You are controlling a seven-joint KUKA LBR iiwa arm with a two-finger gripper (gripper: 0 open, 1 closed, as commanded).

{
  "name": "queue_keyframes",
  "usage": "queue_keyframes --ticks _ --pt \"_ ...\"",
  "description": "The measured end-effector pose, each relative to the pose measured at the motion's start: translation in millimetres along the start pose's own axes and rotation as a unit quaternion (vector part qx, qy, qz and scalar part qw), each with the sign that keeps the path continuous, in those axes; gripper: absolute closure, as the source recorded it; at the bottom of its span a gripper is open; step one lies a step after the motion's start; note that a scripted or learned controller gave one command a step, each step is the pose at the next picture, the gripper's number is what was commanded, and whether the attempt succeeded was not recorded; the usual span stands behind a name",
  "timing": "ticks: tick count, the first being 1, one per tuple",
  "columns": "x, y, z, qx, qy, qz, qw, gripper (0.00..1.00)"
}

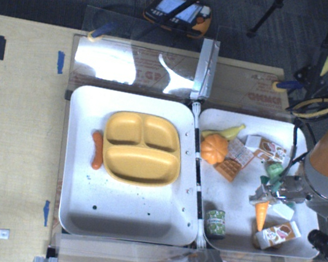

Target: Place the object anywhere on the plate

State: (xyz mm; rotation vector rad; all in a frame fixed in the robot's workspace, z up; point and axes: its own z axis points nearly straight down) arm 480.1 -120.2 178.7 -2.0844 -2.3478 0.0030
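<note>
So nothing's on the plate [142, 148] yet, as far as I can see. The yellow divided plate sits in the middle of the left bin [70, 205], all three sections bare. The only thing near it is an orange sausage-looking piece [97, 150] lying right against the plate's left edge, on the bin floor, not on the plate.

The arm is over in the right bin [238, 245], near its right wall. The gripper [273, 190] is down low among the clutter there, and honestly I can't tell whether it's spread or closed, or if it's got anything. Too much metal and junk bunched together at that spot. Right under it there's a small carrot [260, 215], tip pointing toward the front edge, which looks like the likely target, but that's my guess. It appears to be lying on the bin floor, touching or just beside the gripper.

So I'd say the whole job is basically left: grab, lift, carry over the divider [196, 164] between the bins, drop on the plate.

Stuff crowding around: a small bottle [276, 234] by the front right corner just beside the carrot, a green can [216, 223] near the front left corner, a little pumpkin [214, 148] and banana [229, 132] at the back left, plus a few snack packets [254, 150] along the back. The bottle being that close could make the pick messy.
</note>
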Motion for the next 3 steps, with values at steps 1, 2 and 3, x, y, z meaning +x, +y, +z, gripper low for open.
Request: queue_keyframes --ticks 1,2,3 --pt "122 14 -3 0.001 0.0 -0.014 0.9999 1.0" --pt "161 77 -4 0.0 -0.001 0.01 0.9999 1.0" --pt "162 78 -11 0.001 -0.001 0.008 1.0 1.0"
